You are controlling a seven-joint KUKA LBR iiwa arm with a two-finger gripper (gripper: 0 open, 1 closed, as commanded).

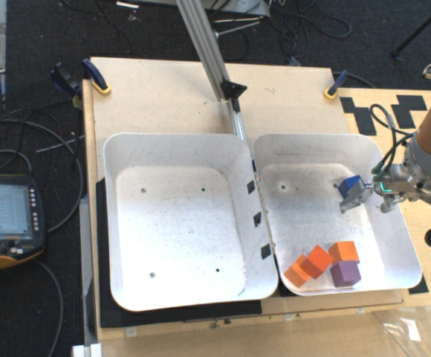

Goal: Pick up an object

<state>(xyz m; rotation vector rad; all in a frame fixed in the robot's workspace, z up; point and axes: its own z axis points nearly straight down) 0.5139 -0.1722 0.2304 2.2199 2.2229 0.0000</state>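
Workbench of pale board seen from above at a slant, carrying two shallow white bins side by side: the left bin and the right bin, whose inner rims meet near the middle of the bench. Yellow-tipped clamps grip the bench's far corners. A grey metal rail runs diagonally from the top of the view down to the junction of the bins. Dark carpet strewn with black cables surrounds the bench, and a teach pendant with a lit screen lies on the floor at the left. Near the front rim of the right bin sit three blocks in a tight cluster: two orange blocks and a purple block, the purple one touching the orange one behind it. The arm enters from the right edge, wrist roughly level, with the gripper reaching over the right bin's upper-right area. A small blue object lies at the fingertips, apparently clamped between them, well apart from the block cluster.
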